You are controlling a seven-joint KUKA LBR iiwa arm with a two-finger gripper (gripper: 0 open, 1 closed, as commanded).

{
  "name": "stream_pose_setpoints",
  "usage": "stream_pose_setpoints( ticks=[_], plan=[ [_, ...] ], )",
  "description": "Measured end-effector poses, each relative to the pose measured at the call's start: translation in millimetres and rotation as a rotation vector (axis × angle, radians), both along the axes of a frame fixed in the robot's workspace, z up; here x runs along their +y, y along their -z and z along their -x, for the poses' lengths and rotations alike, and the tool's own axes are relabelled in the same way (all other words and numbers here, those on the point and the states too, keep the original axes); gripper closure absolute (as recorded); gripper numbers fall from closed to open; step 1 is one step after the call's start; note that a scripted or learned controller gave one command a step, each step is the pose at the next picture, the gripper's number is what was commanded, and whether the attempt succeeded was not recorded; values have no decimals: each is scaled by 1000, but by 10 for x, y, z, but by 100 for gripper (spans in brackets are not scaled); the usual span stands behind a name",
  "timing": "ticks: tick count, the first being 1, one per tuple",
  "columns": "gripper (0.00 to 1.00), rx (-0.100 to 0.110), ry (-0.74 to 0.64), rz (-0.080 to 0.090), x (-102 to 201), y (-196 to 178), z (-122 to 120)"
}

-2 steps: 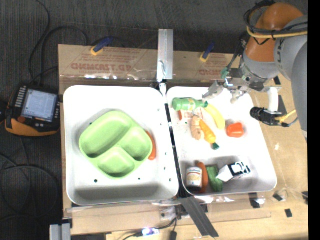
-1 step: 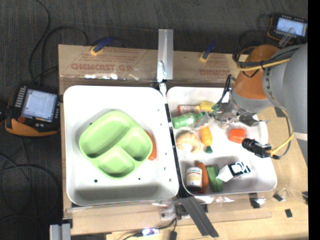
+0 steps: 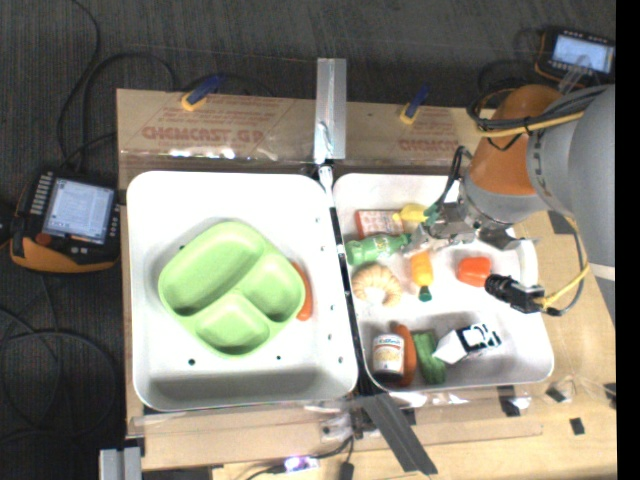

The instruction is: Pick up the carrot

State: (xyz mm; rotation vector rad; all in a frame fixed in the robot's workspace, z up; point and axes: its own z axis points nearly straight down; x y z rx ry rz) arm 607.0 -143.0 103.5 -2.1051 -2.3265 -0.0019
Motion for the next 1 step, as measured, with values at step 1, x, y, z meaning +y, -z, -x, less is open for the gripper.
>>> stream_pose_setpoints(
  ticks=[1],
  plan=[
    [100, 0, 40, 4, 632, -1240, 75]
  ],
)
